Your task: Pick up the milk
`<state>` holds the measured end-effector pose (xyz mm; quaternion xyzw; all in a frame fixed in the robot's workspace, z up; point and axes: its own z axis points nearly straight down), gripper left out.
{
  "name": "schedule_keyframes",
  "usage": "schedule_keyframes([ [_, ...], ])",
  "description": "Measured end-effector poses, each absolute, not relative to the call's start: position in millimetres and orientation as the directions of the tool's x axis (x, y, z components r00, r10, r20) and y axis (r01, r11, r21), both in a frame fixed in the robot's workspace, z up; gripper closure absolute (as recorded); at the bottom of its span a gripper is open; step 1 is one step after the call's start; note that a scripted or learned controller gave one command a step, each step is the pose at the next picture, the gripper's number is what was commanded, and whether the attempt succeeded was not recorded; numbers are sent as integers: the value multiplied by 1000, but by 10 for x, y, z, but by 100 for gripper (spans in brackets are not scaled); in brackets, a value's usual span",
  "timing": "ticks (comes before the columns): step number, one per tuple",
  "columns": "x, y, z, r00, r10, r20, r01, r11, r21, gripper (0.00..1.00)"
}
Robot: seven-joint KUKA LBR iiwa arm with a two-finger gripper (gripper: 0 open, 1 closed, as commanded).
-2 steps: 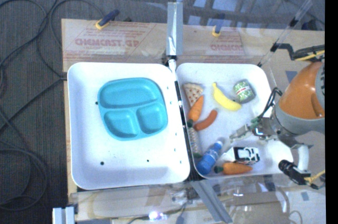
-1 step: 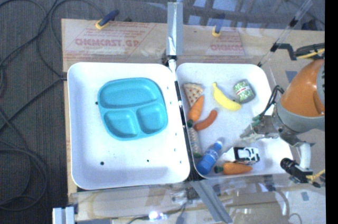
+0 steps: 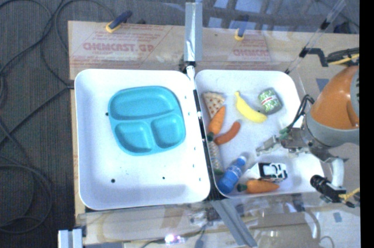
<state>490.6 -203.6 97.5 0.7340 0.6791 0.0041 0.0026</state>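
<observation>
Left bin (image 3: 87,182): divided tray (image 3: 147,119).
Right bin (image 3: 245,78): banana (image 3: 249,109) beside can (image 3: 270,100); milk (image 3: 273,171) between bottle (image 3: 232,175) and gripper (image 3: 270,145).

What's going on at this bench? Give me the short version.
The grey arm with the orange band reaches in over the right white bin, its gripper hanging above the bin's middle. The small black-and-white milk carton lies on the bin floor below it, not picked up. Two orange carrots, a yellow banana and a blue bottle lie around. The left white bin holds a blue divided tray.
</observation>
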Motion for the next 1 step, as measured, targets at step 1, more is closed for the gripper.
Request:
schedule_keyframes([
  [1,4899,-1719,894,-416,909,-14,909,416,13,0],
])
